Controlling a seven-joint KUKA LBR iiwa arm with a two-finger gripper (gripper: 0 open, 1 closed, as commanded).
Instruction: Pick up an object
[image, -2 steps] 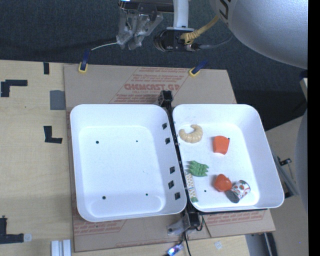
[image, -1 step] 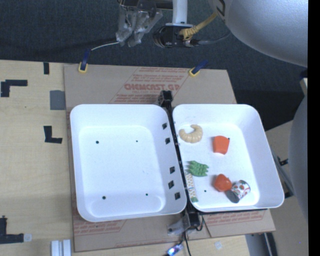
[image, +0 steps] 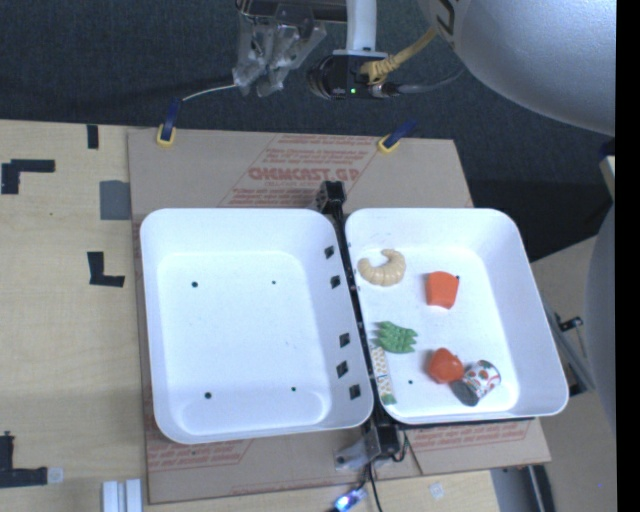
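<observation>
Camera view, as I see it from my desk:
Gripper (image: 268, 62): up above the bench's far edge, well apart from both bins, holding nothing; I cannot tell its state.
Right bin (image: 520, 300): I count a curled tan piece (image: 384, 267), an orange block (image: 442, 288), a green toy (image: 397, 337), a red toy (image: 445, 365) touching a patterned cup (image: 481, 379).
Left bin (image: 160, 300): white, just beside the right one.

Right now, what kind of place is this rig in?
Probably a robotics lab grasping bench: two white bins clipped together on a cardboard sheet, small toy-like objects such as an orange cup, and the gripper parked above.
</observation>
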